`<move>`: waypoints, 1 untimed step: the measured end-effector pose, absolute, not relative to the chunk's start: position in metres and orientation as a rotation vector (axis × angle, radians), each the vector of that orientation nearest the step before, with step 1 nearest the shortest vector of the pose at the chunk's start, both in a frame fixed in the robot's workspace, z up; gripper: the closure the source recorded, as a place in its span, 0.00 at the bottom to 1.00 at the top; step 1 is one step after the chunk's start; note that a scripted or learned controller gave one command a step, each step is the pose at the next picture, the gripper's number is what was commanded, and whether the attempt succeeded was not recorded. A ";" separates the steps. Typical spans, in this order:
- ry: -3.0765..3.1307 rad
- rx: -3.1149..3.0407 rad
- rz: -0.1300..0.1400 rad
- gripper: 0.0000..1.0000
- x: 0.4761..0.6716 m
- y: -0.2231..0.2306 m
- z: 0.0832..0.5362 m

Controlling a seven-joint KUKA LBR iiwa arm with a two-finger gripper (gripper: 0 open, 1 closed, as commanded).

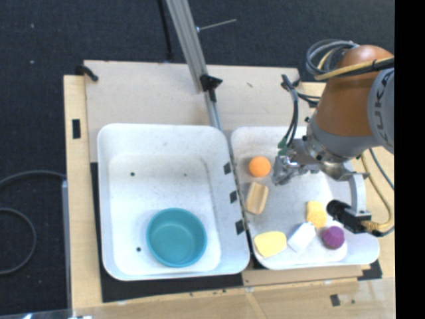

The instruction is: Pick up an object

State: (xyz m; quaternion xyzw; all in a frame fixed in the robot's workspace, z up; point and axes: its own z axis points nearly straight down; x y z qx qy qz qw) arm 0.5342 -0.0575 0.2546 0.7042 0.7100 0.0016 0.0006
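Two shallow white plastic bins sit side by side on the bench; left bin (119, 145) holds a round teal bowl (176, 236) near its front. Right bin (262, 136) holds the clutter: small orange ball (259, 166) at far left, tan wooden block (257, 197) just near of it, pale yellow rounded soap-like piece (269, 243) at the near edge, small white block (301, 236) touching its right, yellow chunk (316, 212) behind that, purple ball (333, 236) at near right.

Grey arm with orange band comes in from the right; jaws (285, 171) hang low just right of the orange ball, close but apparently not touching. Whether the jaws are apart or together: cannot tell, too small and dark. Nothing seen between them.

Likely target is the orange ball, being closest. Looks light, smooth, probably foam or plastic; will roll and squirt out if pinched off-centre, so close across its widest middle. Tan block beside it is stiffer with flat sides, an easier hold across its narrow width
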 end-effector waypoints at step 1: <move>2.232 2.214 0.001 1.00 0.535 0.004 0.247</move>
